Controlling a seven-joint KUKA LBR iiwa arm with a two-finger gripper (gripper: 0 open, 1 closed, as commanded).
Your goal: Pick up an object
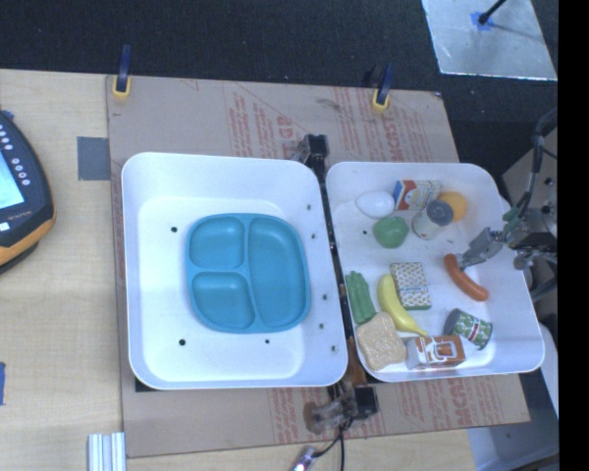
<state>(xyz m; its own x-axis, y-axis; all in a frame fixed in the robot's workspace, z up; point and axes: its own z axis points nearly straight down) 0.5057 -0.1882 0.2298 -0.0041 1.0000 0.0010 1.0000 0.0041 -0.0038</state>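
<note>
left bin [137, 263] holds blue tray [247, 271]; right bin [515, 356], toy food.

Even, bright overhead light washes both white bins [226, 170] close to overexposure, leaving faint soft shadows along their inner walls. The floor beyond the bench [49, 361] falls dark. The picture is slightly soft and grainy throughout.

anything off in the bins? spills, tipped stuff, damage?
Nothing spilled or broken that I can see. The small can in the right bin lies on its side near the sausage. The blue plate sits flat in the left bin.
</note>
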